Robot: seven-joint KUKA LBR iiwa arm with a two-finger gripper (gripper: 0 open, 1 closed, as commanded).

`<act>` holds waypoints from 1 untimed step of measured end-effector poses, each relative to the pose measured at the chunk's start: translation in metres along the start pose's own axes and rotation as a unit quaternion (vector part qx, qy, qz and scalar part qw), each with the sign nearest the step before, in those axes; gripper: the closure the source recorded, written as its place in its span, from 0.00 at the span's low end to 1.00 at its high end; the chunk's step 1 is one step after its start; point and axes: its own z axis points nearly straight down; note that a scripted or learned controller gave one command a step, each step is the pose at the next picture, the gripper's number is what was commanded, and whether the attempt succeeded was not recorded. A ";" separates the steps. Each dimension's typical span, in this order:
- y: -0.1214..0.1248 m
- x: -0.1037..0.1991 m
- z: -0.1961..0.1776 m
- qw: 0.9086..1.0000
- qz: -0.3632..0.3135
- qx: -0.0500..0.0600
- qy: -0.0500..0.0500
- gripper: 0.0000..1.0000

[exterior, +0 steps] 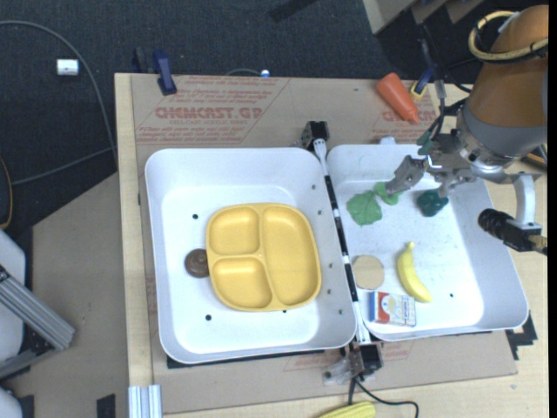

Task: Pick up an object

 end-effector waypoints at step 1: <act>-0.044 -0.061 0.103 1.000 0.001 0.002 0.000 0.00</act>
